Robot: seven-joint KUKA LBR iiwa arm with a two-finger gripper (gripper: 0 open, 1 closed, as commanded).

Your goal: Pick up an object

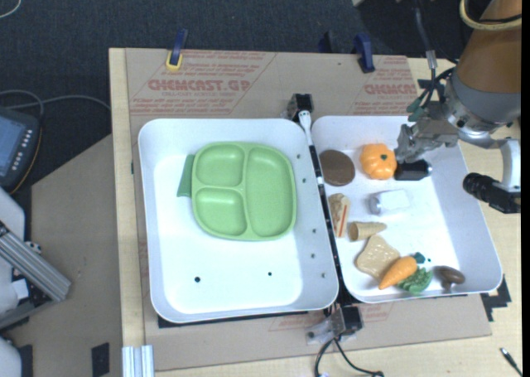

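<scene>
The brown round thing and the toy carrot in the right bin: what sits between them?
Between the brown disc and the carrot, the camera view shows a hot dog, a cone-shaped piece and a bread slice.

Robot lab, clamped bench (248, 77), floor cables (58, 106)

KUKA iiwa arm (490, 69), seen from above: a rounded orange band is wrapping the segment above the wrist, with a smooth grey collar sitting beneath it. Thin cables, one greenish, are running along the metallic silver wrist block. The two-finger gripper (411, 160) is showing grey metal parts ending in black tips. A black cylindrical fitting is projecting beside the wrist.
</scene>
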